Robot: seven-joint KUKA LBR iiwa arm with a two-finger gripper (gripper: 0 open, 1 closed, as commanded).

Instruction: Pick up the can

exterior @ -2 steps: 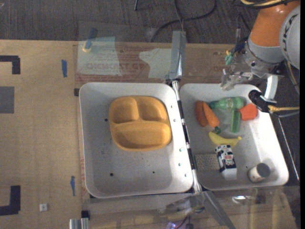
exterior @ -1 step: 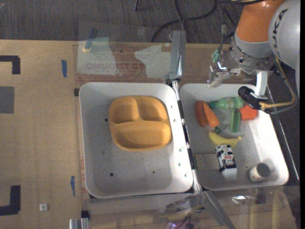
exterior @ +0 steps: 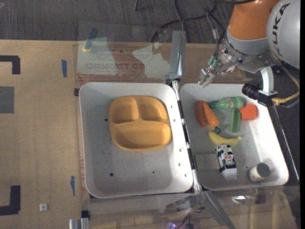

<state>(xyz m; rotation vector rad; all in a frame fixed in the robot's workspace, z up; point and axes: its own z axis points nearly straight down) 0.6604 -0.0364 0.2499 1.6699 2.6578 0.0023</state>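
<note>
Gripper [exterior: 206,78]: poised above the far left corner of the right bin [exterior: 279,173] — its fingers hold nothing, and whether they stand wide or narrow I cannot tell.
Can [exterior: 259,171]: upright in the right bin's near right corner, well apart from the gripper.
Right bin, other items: carrot [exterior: 208,112], green bottle [exterior: 228,103], banana [exterior: 224,138], small carton [exterior: 226,160].
Left bin [exterior: 95,175]: orange divided plate [exterior: 139,122] — lying flat.

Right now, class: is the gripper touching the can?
Apart. The camera view shows the gripper at the right bin's far edge, the can standing in its near corner.
</note>
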